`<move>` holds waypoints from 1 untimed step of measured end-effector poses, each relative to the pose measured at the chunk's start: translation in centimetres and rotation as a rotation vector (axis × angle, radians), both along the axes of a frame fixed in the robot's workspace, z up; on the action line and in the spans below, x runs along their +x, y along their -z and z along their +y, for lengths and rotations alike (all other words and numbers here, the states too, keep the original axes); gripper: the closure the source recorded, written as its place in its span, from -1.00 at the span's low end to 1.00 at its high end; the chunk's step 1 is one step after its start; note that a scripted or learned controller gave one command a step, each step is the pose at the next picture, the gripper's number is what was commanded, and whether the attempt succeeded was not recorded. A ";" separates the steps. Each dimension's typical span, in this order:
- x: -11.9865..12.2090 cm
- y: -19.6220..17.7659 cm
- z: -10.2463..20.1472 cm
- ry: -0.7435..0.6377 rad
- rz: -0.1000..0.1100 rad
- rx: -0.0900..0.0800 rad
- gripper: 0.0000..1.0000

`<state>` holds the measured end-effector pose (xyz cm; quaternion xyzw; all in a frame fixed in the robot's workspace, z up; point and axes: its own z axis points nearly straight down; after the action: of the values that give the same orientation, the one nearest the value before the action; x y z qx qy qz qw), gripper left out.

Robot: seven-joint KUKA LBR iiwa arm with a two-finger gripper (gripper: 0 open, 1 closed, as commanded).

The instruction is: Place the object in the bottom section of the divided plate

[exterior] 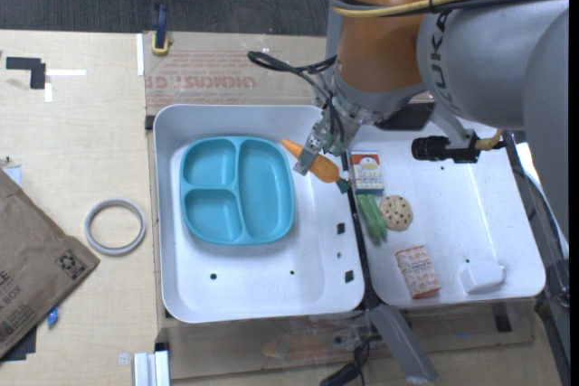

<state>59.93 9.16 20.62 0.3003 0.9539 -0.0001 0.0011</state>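
Observation:
A teal divided plate [238,190] lies in the left white bin [244,294], with two small sections on its left and one long section on its right. Just off the plate's upper right rim is an orange toy carrot [318,165] with a green stem end, lying slantwise over the left bin. My gripper [311,155] reaches down from the orange-banded wrist and is shut on the carrot, with the grey fingers [305,162] pinching its middle. The arm hides the bin wall behind it.
The right bin [470,194] holds a small red and white box [366,172], a green item [372,218], a cookie [395,211], a printed packet [416,271] and a white block [481,277]. A tape ring [115,224] and brown bag [32,258] lie left of the bins.

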 end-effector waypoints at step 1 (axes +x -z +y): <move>-2.3 1.5 -6.5 0.118 0.003 0.000 1.00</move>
<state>57.61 2.62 19.09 0.3562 0.9344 -0.0009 -0.0003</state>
